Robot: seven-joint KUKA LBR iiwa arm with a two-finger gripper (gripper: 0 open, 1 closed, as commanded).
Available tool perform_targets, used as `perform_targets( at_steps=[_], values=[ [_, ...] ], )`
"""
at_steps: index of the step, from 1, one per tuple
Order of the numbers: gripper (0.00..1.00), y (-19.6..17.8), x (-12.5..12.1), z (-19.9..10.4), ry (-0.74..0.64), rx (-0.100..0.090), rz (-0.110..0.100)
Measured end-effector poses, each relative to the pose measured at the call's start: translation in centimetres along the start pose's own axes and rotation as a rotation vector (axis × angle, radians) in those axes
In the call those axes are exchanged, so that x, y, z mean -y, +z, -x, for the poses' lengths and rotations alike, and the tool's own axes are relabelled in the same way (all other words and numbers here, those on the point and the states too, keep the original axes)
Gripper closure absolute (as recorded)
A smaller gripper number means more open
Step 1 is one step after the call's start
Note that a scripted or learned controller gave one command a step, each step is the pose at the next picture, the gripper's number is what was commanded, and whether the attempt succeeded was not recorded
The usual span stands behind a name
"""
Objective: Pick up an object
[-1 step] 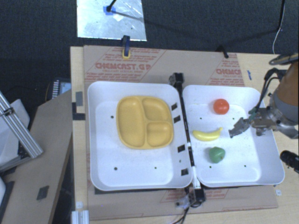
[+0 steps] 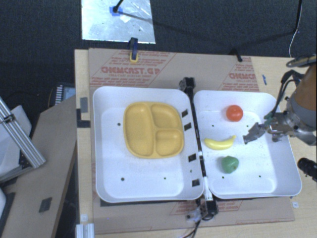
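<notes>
Three small objects lie in the right bin (image 2: 285,182): a red tomato-like ball (image 2: 234,113) near the back, a yellow banana (image 2: 220,143) in the middle, and a green pepper-like piece (image 2: 229,163) in front of it. My gripper (image 2: 262,135) hovers over the right half of this bin, to the right of the banana and below-right of the red ball. It stands open with nothing between its fingers and touches none of the objects.
The left bin (image 2: 106,182) holds a yellow divided plate (image 2: 152,129). A black hinge strip (image 2: 194,138) runs between the bins. The arm's grey wrist and cables (image 2: 302,103) come in over the right bin's right rim. Brown cardboard (image 2: 163,68) lies under both bins.
</notes>
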State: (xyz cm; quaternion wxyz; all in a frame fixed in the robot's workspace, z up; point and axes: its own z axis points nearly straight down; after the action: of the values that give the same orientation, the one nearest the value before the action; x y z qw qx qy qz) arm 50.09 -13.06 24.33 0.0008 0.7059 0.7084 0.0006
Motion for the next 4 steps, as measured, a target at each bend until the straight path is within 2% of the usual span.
perform_targets(
  at_steps=[1,3,4],
  values=[
    [0.00,4.5,-0.3,-0.8,0.002,-0.001,-0.004],
    [0.00,13.7,1.0,-0.1,0.003,-0.002,-0.005],
    [1.00,12.4,0.8,-0.1,0.003,0.000,0.000]
  ],
)
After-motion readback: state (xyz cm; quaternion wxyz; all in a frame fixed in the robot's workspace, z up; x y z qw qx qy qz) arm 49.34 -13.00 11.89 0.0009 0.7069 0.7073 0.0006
